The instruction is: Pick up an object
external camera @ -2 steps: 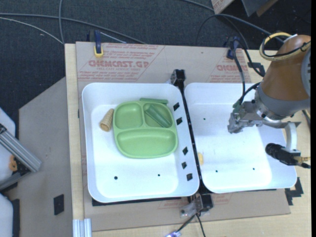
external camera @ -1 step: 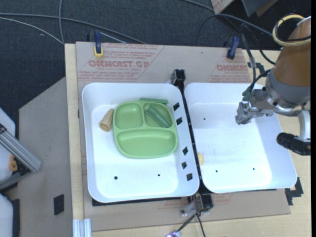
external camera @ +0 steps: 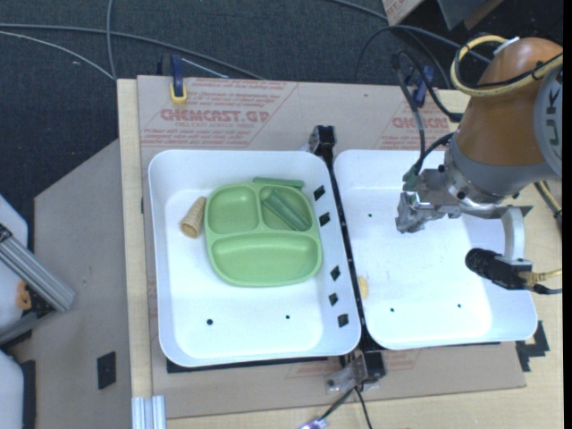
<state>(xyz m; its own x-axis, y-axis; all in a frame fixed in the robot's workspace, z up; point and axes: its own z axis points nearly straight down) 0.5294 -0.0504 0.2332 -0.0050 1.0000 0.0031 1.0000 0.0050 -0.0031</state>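
Note:
A green divided plate (external camera: pixel 262 237) lies in the left bin (external camera: pixel 179 315), with a darker green piece (external camera: pixel 286 209) resting in its upper right compartment. A tan cone-shaped piece (external camera: pixel 192 217) lies just left of the plate. A small yellowish bit (external camera: pixel 362 286) sits at the right bin's left edge, by the divider. My gripper (external camera: pixel 413 217) hangs over the upper middle of the right bin (external camera: pixel 429 324), pointing down, with nothing seen between its fingers.
Black clips run along the divider (external camera: pixel 332 239) between the two bins. Both bins rest on a cardboard sheet (external camera: pixel 223 114). Cables trail across the dark floor at the back.

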